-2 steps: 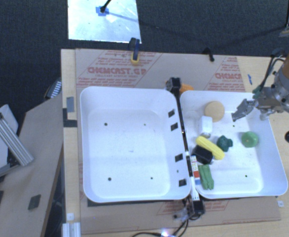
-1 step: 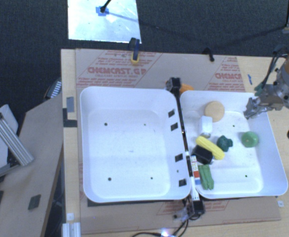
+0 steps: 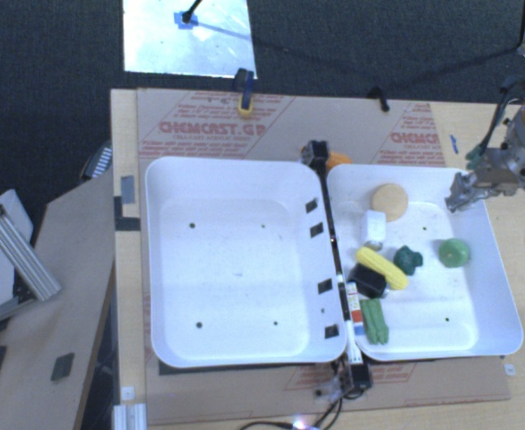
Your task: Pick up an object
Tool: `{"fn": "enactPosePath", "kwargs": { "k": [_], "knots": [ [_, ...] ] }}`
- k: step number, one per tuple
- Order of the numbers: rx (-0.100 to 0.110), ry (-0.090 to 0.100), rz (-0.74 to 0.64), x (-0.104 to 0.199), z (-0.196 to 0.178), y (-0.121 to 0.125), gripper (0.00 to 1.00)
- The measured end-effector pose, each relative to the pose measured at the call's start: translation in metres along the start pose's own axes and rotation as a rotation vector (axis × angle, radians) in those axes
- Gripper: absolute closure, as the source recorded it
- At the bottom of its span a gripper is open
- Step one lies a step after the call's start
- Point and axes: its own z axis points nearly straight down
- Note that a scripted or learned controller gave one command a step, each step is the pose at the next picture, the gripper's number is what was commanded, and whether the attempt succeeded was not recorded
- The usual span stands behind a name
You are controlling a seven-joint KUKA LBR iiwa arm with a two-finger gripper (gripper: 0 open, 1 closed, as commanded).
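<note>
The right bin (image 3: 500, 325) holds several small objects. A tan round piece (image 3: 390, 200) lies near its back, with a white block (image 3: 375, 227) just in front of it. A yellow corn-like piece (image 3: 382, 267) lies beside a dark teal lump (image 3: 408, 259) and a black block (image 3: 367, 283). A green oblong piece (image 3: 374, 320) rests near the front, and a green ball (image 3: 454, 253) sits to the right. My gripper (image 3: 460, 193) hangs at the bin's back right rim, above and right of the green ball, with nothing visibly in it.
The left bin (image 3: 164, 267) stands beside the right one, with black clips along the divider (image 3: 330, 258). An orange object (image 3: 338, 160) lies behind the bins by a black fixture. A yellow clamp (image 3: 245, 107) sits on the cardboard at the back. Cables cross the dark floor.
</note>
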Motion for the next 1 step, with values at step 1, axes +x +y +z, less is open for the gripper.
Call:
{"fn": "enactPosePath", "kwargs": {
  "k": [1],
  "knots": [
    [-0.003, 0.000, -0.003, 0.0004, -0.0109, 0.0011, 1.00]
  ]
}}
